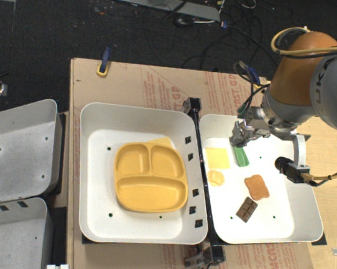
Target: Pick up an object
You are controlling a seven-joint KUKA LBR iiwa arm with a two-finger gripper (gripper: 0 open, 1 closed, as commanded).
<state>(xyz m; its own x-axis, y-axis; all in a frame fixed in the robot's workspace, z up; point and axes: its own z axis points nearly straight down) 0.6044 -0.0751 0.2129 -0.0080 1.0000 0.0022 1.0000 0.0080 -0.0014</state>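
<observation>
The right bin [300,225] holds several small items: a green stick-shaped piece [241,157], a pale yellow square [218,158], a small yellowish lump [215,177], an orange-brown slab [256,187] and a dark brown chocolate-like bar [246,209]. My gripper [240,136] hangs over the bin's back left part, right at the upper end of the green piece. From this angle I cannot see whether it touches the piece. The grey arm with its orange band [305,55] reaches in from the upper right.
A yellow divided plate [151,177] lies in the left bin [91,154]. A black divider [199,168] runs between the bins. Cables and a black fitting [288,167] hang near the wrist. White lids [16,148] lie left of the bench.
</observation>
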